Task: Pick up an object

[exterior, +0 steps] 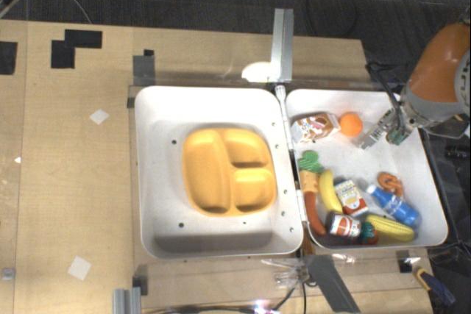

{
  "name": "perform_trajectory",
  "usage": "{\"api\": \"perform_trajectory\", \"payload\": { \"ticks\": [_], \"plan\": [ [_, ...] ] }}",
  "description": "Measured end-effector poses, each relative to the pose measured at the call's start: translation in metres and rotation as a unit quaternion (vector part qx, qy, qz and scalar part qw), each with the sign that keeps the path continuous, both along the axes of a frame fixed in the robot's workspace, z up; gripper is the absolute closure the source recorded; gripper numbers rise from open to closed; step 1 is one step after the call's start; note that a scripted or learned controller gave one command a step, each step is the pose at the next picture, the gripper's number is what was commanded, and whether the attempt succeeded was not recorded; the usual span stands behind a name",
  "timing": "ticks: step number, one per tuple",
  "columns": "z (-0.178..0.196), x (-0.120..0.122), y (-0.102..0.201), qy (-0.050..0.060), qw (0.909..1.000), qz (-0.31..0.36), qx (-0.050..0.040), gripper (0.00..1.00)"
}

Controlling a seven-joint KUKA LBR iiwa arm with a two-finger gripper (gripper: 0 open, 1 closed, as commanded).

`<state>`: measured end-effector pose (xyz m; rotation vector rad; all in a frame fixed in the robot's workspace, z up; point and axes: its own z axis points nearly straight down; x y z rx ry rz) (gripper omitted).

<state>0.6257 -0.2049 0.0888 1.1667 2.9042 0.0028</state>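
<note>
Objects for picking lay in the right bin, mostly in its lower half, and none of them was between the fingers of the claw. The claw hung over the upper right part of that bin, and its two fingers stood apart, so it was open and held nothing. The arm, grey with an orange band, reached in from the right side.

Just to the left of the claw lay an orange ball, and beside the ball, further left, a small packet with a brown and white print. Lower, near the left wall of the bin, a green toy lay above a red sausage. A yellow banana lay next to the sausage, touching a small yellow box. A red can was at the bottom, and a corn cob lay beside it. A blue bottle lay above the corn, and a pretzel sat close to the top of the bottle.

The left bin held a yellow divided tray in its middle. Both bins stood side by side on the wooden bench.
</note>
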Motion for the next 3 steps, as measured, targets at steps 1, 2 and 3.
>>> {"api": "perform_trajectory", "payload": {
  "ticks": [1,2,3],
  "plan": [
    [0.033,-0.089,0.013,0.002,0.9961,-0.088,0.0013,1.00],
    [0.033,-0.089,0.014,0.002,0.9961,-0.088,0.0014,0.00],
    [0.002,0.008,0.007,0.002,0.9667,-0.256,0.0029,0.00]
  ]
}}
